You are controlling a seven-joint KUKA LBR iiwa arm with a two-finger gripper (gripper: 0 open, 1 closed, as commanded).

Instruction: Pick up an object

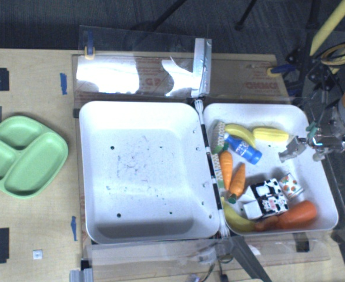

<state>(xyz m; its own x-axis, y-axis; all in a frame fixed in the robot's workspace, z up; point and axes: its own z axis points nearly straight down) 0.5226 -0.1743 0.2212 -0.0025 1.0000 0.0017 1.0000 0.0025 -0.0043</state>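
The gripper (298,147) is dull grey metal with a blocky body. Dark cables run along the arm (331,98) above it.

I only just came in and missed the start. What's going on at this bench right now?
A robot arm reaches in from the right, its gripper above the right edge of the right bin. It holds nothing yet. That bin is crowded with toy food and small items: a blue bottle, a banana, carrots, a black-and-white box. The left bin has nothing in it, and a green divided plate sits on the bench beside it.
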